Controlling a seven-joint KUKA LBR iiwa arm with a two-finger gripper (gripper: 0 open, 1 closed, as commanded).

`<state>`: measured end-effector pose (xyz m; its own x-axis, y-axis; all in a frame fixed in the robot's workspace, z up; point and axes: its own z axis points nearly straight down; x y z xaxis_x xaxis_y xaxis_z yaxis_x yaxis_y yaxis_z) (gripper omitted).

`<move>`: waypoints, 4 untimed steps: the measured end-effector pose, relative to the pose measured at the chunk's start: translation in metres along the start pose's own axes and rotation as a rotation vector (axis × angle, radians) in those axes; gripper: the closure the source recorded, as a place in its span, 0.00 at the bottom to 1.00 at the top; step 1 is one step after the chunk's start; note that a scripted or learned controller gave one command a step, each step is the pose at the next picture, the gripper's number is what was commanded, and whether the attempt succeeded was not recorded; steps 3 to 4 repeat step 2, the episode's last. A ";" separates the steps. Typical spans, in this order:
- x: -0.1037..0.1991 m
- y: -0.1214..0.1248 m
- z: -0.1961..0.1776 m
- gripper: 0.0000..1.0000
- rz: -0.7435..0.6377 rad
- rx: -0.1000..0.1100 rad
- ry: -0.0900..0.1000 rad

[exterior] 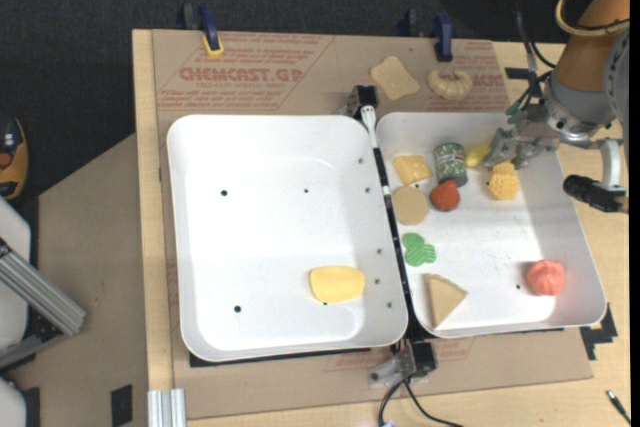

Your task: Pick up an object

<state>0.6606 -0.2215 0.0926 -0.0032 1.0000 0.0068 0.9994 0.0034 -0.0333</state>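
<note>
Two white bins sit side by side on a desk; the left bin [200, 215] holds one yellow lump [337, 283]; the right bin [570, 245] holds eight small items, among them a yellow corn piece [503, 182] directly beneath the jaws; whether those jaws are open is unclear.

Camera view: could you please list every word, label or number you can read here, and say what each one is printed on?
"CHEMCAST G P" in red letters, on the brown protective paper of the board behind the left bin; the last letters are unclear.
More red print runs in smaller lines around it and at the board's far right: too blurred to read.
The green can in the right bin has a label: too small to read.
</note>
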 end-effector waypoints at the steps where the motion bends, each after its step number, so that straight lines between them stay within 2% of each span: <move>1: 0.084 0.000 0.008 1.00 0.003 0.001 -0.015; 2: 0.186 0.007 -0.100 1.00 -0.008 -0.048 -0.004; 4: 0.186 0.007 -0.100 1.00 -0.008 -0.048 -0.004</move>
